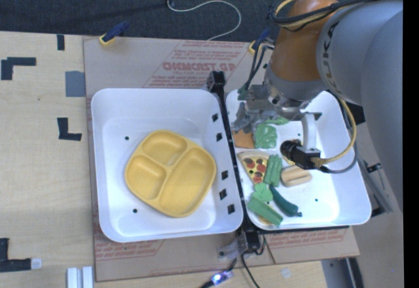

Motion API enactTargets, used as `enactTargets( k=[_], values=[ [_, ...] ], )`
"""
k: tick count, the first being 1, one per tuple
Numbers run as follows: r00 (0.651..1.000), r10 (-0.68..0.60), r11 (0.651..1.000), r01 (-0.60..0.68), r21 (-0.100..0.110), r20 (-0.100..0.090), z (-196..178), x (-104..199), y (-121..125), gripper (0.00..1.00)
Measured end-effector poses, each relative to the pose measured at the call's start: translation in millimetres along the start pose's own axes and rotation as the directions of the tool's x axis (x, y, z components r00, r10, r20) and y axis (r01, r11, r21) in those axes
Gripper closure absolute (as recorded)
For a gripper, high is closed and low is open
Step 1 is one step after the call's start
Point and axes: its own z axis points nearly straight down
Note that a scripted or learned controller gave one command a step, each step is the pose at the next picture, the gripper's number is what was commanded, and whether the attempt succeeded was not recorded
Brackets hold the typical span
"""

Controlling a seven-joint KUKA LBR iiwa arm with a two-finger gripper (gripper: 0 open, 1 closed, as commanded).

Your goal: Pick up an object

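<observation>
Camera view: the claw [252, 116], its grip state impossible to tell, hangs over toy food [267, 135] in the right bin [340, 208]; a clean pick calls for one isolated piece.

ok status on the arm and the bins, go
Gripper low over right bin, near its back left corner. Green toy food beside it, pizza slice nearer the front; nothing seen held. Yellow tray in left bin, untouched.
</observation>
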Motion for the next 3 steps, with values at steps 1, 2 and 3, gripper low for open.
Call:
enactTargets(
  k=[1,2,3],
  values=[
    [1.0,0.002,1.0,-0.002,-0.004,0.0,-17,25,-9,1.0],
    [1.0,0.005,1.0,-0.005,0.0,0.003,4,27,-6,1.0],
    [1.0,0.005,1.0,-0.005,-0.001,0.002,3,22,-9,1.0]
  ],
)
